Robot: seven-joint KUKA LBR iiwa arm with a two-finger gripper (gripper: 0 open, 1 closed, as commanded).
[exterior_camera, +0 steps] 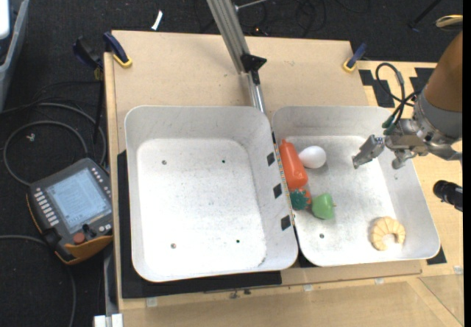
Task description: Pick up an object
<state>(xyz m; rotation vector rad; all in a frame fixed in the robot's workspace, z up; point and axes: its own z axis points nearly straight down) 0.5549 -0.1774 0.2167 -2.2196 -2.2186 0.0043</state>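
My gripper (383,155) is hovering spread open over the right bin (412,193), gripping nothing, with bare floor beneath. The orange object (293,166), white egg (314,157) and green pieces (316,204) are crowding the left wall; a croissant (387,233) is lying near the front rim. My arm is running off frame.

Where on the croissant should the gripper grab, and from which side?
Take the croissant across the thick middle of its arc, coming straight down from above. It lies flat and alone in the right bin's near right corner, well apart from the other items, so both fingers should have room. The bin's rim is close on its near side; probably best to set the fingers left-right of it.
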